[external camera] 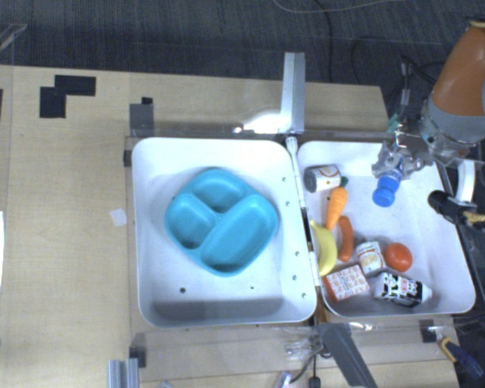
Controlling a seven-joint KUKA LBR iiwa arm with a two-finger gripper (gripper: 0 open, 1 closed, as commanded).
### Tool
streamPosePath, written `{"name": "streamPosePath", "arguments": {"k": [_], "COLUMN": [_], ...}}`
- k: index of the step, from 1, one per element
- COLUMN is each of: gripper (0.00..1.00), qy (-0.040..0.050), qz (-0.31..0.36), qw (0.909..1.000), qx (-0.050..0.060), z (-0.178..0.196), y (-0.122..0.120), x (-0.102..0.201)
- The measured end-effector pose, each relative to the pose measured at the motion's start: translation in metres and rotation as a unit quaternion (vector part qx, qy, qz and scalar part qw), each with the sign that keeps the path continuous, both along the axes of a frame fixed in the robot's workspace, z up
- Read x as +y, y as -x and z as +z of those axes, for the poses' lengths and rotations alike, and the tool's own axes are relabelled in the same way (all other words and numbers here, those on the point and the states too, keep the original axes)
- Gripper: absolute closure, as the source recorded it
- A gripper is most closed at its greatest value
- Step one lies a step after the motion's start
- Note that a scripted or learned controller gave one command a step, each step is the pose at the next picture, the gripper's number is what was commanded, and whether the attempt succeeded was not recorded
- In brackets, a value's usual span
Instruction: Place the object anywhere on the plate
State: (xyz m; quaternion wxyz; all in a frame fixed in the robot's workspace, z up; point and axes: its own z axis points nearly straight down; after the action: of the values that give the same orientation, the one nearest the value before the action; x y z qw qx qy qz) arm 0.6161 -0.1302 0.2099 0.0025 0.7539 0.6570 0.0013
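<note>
A blue plate [220, 218] with three compartments lies in the left bin [153, 297]. My gripper [399, 165] hangs over the back of the right bin [461, 289], shut on a small clear bottle with a blue cap [385, 193]. The bottle tilts down and to the left, cap lowest, and its upper end is hidden between the fingers. It sits well to the right of the plate, across the divider between the bins.
In the right bin lie a small can [323, 176], a carrot [335, 207], a banana [326, 250], a sausage [347, 238], a jar [370, 258], a tomato [398, 256], a printed box [345, 282] and a black-and-white bottle [401, 290]. A metal post [294, 95] stands behind the divider.
</note>
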Motion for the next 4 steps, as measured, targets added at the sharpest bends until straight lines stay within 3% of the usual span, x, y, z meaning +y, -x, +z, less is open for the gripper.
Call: {"name": "streamPosePath", "arguments": {"k": [1,2,3,4], "gripper": [1.0,1.0,1.0,1.0], "qy": [-0.0007,-0.0007,-0.0005,-0.0006], "qz": [0.045,0.109,0.199,0.232], "qw": [0.999,0.994,0.9801,0.9727], "qx": [0.0,0.0,-0.001,0.001], "z": [-0.024,-0.024,-0.024,-0.073], "y": [-0.031,-0.039,-0.054,-0.024], "x": [0.06,0.139,0.218,0.267]}}
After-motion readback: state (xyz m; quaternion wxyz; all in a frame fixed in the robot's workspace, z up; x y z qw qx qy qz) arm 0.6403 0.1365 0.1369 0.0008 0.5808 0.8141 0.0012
